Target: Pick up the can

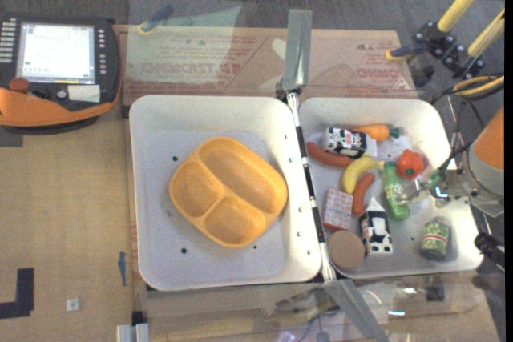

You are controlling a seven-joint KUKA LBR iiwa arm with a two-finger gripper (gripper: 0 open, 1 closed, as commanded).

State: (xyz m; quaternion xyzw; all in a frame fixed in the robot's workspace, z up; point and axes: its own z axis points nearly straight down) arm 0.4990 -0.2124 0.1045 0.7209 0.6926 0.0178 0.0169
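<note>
Along the lower edge of the view runs the front of the bench, bare brown board on the left with a strip of clear plastic under the two bins. Just above it, in the front right corner of the right bin, stands the can, small, upright, with a green label and a pale top. It has a little free floor around it: the green bottle lies up and to its left, a black-and-white milk carton sits further left, and a brown round disc lies beside that carton. Further back are a banana, two sausages, a carrot, a tomato and a second carton. The left bin carries a yellow divided plate.

The gripper reaches in from the right edge and hangs above the can's corner, just behind the can and near the bottle's neck. Its metal parts blur together against the bin wall, so whether the fingers are apart or together I cannot tell; nothing is visibly held.

My reading is that the approach step is in hand, with the grasp not yet made. The next move calls for shifting toward the bin's front corner, centring over the can and descending without nudging the bottle or the bin wall.
</note>
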